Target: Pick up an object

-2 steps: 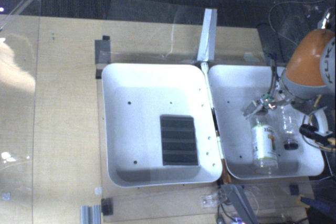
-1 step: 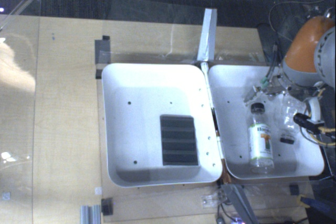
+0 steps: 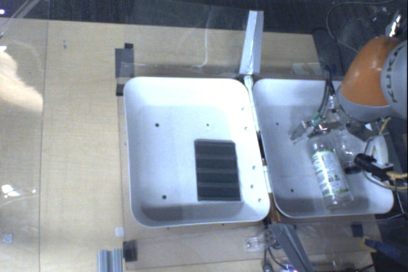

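Clear plastic with a pale printed label, the bottle (image 3: 330,175) lies on its side in the right bin (image 3: 280,137), toward 4 o'clock from that bin's middle. Its narrow end points to about 11 o'clock and its base to about 5 o'clock, near the bin's lower wall. The gripper (image 3: 317,127) sits at 12 o'clock from the bottle, just beside the narrow end. Whether it touches the bottle is unclear, and the view does not show whether the pincer is spread or pressed together. Nothing can be seen pinched in it. The arm's orange band (image 3: 364,79) stands at 2 o'clock from the gripper, over the bin's upper right part. In the left bin (image 3: 159,105), at 9 o'clock from the bottle, a black ribbed slab (image 3: 217,170) lies flat, at 5 o'clock from that bin's middle. Both bins rest on the pale wooden bench (image 3: 76,137).
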You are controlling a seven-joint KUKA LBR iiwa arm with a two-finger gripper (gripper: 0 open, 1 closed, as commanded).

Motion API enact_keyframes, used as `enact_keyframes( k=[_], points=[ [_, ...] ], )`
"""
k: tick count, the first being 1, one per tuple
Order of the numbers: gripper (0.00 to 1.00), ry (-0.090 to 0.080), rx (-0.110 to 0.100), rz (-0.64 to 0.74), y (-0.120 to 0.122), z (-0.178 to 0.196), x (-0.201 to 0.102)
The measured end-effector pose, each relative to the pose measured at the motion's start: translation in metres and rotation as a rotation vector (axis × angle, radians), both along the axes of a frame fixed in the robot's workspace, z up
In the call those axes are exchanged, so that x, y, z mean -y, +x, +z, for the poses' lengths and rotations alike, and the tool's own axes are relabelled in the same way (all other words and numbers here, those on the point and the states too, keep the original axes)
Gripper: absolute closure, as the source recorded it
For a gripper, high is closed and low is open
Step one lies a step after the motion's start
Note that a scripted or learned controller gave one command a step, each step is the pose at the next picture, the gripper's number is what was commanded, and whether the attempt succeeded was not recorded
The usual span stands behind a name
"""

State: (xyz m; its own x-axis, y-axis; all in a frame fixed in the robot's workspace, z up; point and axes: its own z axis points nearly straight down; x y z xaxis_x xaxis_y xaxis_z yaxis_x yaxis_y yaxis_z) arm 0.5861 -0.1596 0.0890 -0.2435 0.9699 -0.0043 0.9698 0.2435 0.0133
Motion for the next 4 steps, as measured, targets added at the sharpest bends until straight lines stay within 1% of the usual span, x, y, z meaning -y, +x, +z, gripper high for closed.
enact_keyframes(
  k=[1, 2, 3, 4],
  points=[
    [1.00, 0.000, 0.006, 0.002, 0.002, 0.011, -0.001],
    [1.00, 0.001, 0.011, 0.004, 0.004, 0.022, -0.003],
    [1.00, 0.001, -0.006, -0.063, 0.067, 0.095, -0.046],
    [1.00, 0.000, -0.001, -0.056, 0.069, 0.106, -0.047]
  ],
)
